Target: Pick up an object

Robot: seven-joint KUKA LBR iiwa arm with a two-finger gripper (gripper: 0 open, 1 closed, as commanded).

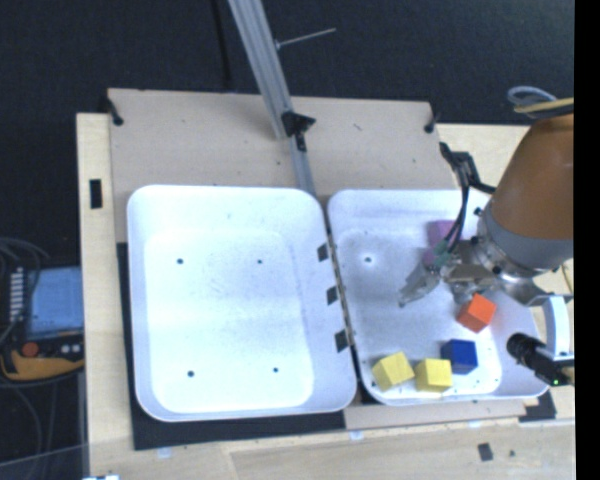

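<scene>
Gripper (418, 286) hangs over the right bin (380, 223); finger spread cannot be told, nothing seen held. Orange block (476, 313) at its 4 o'clock. Blue block (461, 355) and two yellow blocks (393, 370) (435, 374) toward 6. Purple object (441, 233) at 1.

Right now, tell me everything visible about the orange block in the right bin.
The orange block is a small cube-like piece, matte, probably foam or plastic. It sits tilted, one corner pointing up the view, on the floor of the right bin near its right side, just below the arm's wrist. The blue block lies below it, apart.
</scene>
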